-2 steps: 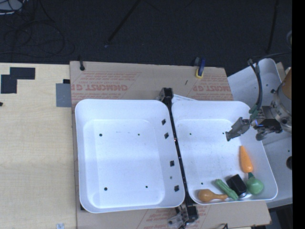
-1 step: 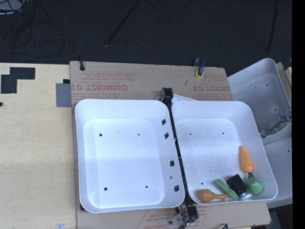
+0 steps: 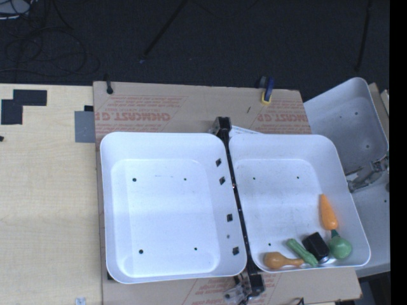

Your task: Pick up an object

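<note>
The right bin [image 3: 286,151] holds a small cluster of objects in its near right corner. An orange carrot-shaped piece [image 3: 328,213] lies against the right wall. Below it sit a green round-headed object [image 3: 340,246], a black block [image 3: 316,245], a green stick [image 3: 301,251] and an orange-yellow pear-shaped piece [image 3: 282,260], all close together and touching or nearly touching.
The left bin [image 3: 162,146] stands beside the right one, joined along a black clamp strip [image 3: 232,199]. Both rest on a cardboard sheet [image 3: 191,110] over a wooden bench. A grey metal plate [image 3: 346,116] rises at the right.
</note>
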Robot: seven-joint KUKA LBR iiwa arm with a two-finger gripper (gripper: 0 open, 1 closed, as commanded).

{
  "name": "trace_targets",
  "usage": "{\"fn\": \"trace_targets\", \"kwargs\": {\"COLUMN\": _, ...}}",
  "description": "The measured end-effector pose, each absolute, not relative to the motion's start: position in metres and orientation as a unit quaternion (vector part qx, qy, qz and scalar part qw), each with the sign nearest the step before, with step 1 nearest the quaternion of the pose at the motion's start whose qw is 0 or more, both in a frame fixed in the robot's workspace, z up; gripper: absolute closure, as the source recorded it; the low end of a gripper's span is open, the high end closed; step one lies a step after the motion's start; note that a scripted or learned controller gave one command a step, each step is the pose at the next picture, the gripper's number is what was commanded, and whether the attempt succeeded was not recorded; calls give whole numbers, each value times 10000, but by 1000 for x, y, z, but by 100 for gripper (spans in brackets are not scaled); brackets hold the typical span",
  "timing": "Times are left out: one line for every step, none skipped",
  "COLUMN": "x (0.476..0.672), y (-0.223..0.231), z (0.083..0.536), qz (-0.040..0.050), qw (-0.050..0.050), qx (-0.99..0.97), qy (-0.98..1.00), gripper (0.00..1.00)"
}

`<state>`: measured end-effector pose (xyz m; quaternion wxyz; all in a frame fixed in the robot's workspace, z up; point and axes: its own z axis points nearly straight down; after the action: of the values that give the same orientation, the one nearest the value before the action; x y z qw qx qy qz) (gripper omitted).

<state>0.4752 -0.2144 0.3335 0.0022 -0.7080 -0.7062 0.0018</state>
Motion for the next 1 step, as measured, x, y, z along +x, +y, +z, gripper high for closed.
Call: {"fn": "trace_targets", "kwargs": {"x": 476, "y": -212, "z": 291, "qz": 15, "qw": 30, "qx": -7071, "qy": -7071, "gripper": 0}}
